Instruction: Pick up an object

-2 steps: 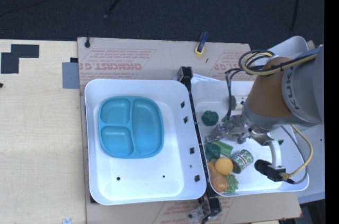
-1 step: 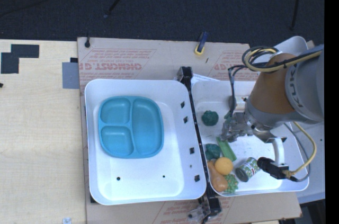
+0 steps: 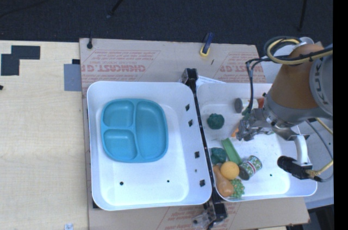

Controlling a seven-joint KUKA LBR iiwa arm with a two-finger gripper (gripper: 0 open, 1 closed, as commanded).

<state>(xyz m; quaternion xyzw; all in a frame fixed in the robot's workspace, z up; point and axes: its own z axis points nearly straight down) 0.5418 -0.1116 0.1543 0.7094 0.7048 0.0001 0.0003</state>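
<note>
The arm's orange band (image 3: 296,82) rises closest to the lens, over the right bin (image 3: 272,182), with the grey wrist below it leading down to the gripper (image 3: 251,128). The gripper hangs low over the middle of that bin's floor. Dark cabling and wrist hardware crowd around it, so I cannot tell whether it is spread or pressed together, and nothing can be seen caught in it.

Possible objects for picking all lie in this same bin. Just beside the gripper, toward the left bin (image 3: 109,191), sits a dark green lump (image 3: 216,121). Near the gripper on the far side, toward the top of the view, is a small grey piece (image 3: 238,105). On the near side, toward the bottom of the view, a light green stick (image 3: 230,150) lies at a slant, with a dark teal piece (image 3: 218,155) touching it next to the divider. Farther that way are an orange ball (image 3: 229,170) and a small can (image 3: 250,166) lying on its side just beside the ball. Beyond the ball, a jumble of orange and green pieces (image 3: 227,188) fills the bin's near corner.

Well apart from the gripper, across the divider, a blue divided plate (image 3: 134,130) rests in the left bin. A yellow and blue clamp (image 3: 206,45) grips the cardboard sheet's (image 3: 136,63) far edge.
</note>
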